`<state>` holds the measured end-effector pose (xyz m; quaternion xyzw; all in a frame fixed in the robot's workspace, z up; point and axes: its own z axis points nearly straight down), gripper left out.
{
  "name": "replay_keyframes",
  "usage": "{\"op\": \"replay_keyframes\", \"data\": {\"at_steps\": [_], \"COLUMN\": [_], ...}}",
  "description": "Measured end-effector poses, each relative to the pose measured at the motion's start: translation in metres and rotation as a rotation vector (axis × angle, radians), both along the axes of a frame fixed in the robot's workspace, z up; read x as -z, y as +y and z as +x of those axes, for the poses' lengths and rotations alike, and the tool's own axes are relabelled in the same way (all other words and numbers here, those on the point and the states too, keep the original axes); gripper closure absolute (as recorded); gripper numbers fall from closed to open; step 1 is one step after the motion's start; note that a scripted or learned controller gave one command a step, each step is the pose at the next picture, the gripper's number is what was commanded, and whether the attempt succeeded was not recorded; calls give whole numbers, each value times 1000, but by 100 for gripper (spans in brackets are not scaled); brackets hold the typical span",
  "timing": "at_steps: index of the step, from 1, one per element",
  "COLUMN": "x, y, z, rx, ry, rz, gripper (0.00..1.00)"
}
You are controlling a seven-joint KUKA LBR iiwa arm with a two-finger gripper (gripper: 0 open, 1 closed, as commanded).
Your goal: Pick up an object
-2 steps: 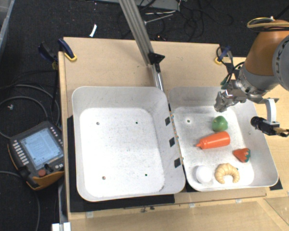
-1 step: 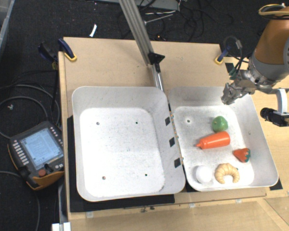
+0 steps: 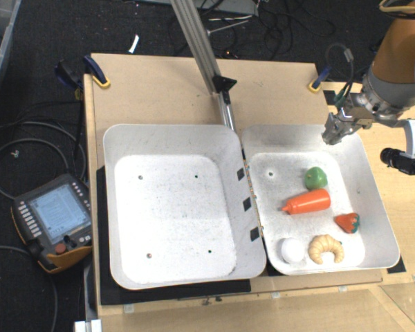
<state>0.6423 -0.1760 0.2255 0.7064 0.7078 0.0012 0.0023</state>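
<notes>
Croissant (image 3: 326,248) & white egg (image 3: 292,250) at front of right bin (image 3: 373,185), strawberry (image 3: 348,222), carrot (image 3: 307,202), green apple (image 3: 316,178) behind, gripper (image 3: 334,131) over bin's far rim, finger state unclear, left bin (image 3: 117,185) on desk (image 3: 166,95).

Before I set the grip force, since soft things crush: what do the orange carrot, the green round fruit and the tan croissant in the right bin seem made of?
The orange carrot looks like smooth moulded plastic, with an even colour and a slight sheen. The green round fruit seems glossy plastic too, showing a bright highlight. The tan croissant looks matte, perhaps plastic or foam; the picture cannot settle which.
</notes>
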Motion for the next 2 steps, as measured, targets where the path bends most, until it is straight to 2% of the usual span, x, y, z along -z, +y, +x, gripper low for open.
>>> {"op": "replay_keyframes", "data": {"at_steps": [2], "x": [-18], "y": [107], "z": [-38], "rx": [-7], "ry": [6], "rz": [4], "gripper": [100]}}
